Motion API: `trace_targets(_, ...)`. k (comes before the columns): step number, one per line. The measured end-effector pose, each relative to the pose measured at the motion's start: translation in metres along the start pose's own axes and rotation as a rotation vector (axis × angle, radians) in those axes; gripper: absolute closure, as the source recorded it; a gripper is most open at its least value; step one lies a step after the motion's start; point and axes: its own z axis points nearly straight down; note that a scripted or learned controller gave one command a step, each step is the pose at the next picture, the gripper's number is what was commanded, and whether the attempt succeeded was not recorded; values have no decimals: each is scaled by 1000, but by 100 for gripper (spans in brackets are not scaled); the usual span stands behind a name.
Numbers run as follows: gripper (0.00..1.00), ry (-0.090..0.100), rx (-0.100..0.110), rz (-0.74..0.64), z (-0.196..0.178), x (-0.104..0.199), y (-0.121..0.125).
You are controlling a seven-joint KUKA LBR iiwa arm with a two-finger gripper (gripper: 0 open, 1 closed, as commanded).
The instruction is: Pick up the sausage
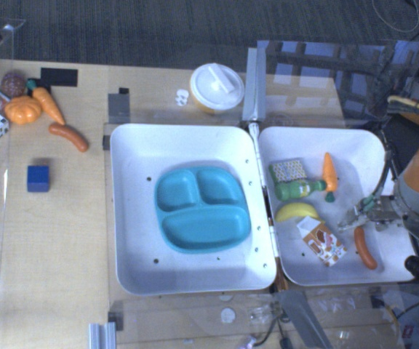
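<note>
Sausage (pixel 365 250) pickup is not yet done: the piece lies on the floor of the right bin (pixel 373 142), near its front right corner, and nothing lifts it. The gripper (pixel 362 219) hangs just above its upper end, and whether it is spread or pressed together I cannot tell. What is left, I judge, is the descent, the grasp and the lift. It looks short, orange-red and slightly curved, lying beside a small printed carton (pixel 323 243)
</note>
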Motion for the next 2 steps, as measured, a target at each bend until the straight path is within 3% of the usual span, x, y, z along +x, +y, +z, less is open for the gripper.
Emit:
trace_targets(1,100,-1,-5,-1,-11,0,2)
trace_targets(2,0,-1,-4,-1,-11,0,2)
